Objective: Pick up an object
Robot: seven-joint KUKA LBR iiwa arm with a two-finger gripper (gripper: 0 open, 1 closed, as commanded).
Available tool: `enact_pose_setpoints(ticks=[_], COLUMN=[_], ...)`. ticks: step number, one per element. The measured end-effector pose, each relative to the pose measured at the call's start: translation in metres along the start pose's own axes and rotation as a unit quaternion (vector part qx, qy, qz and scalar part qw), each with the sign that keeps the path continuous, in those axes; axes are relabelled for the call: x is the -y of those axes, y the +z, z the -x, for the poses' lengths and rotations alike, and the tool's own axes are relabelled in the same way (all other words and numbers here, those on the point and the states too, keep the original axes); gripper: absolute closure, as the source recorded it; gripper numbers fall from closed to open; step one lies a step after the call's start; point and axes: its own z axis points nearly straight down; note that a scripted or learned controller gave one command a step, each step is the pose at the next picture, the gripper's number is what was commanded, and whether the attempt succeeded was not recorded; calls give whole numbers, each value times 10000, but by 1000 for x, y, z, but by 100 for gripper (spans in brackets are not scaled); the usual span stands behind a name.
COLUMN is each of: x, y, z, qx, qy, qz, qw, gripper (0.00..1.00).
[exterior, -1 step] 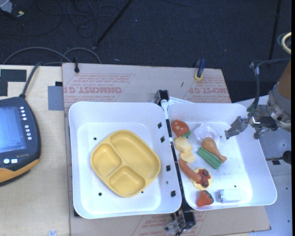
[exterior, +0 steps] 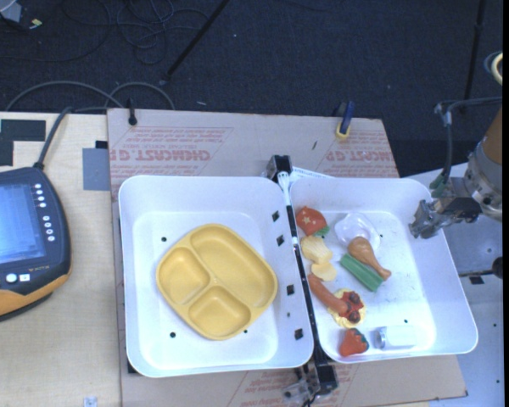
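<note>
Because the toy foods, the drumstick [exterior: 366,254] among them, lie crowded mid-way in the right bin [exterior: 445,291] while the gripper [exterior: 427,219], grasp state untellable, hangs at its right rim, a descent risks striking that wall or nudging neighbours.

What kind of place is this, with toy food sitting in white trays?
Most likely a robotics lab bench set up for grasping trials. A robot's claw hangs at the edge of the right bin, a handheld control pendant lies at the left, and loose cables trail across the dark floor behind.
</note>
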Motion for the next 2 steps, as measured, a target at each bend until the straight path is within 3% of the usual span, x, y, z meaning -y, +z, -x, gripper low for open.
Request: enact_pose_setpoints(ticks=[1,2], x=[63,46], y=[-118,71], z=[-29,32], qx=[8,-14], qy=[-5,20], qz=[65,-73], qw=[10000,10000], gripper=[100,100])
